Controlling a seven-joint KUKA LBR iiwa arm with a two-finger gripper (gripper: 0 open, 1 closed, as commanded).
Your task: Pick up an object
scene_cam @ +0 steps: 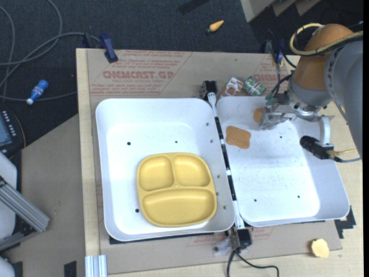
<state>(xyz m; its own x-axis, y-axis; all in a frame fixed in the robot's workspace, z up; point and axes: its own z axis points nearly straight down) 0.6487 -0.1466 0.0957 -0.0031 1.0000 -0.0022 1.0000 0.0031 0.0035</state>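
The right bin (288, 195) holds a flat brown slice like toast (237, 137) near its left wall. A small orange-brown piece (259, 115) lies at the bin's far edge. My gripper (272, 118) is low over the far part of this bin, right beside that small piece and touching or nearly touching it. I cannot make out whether the piece is between the gripper's tips. The grey arm with its orange band (323, 45) reaches in from the upper right.
A yellow divided plate (175, 188) sits in the left bin (115, 126). Crumpled wrappers (243, 86) lie on the bench behind the right bin. A black fitting with a cable (316, 147) hangs near the right bin's right wall. A yellow scrap (319, 247) lies at the bench's front right.
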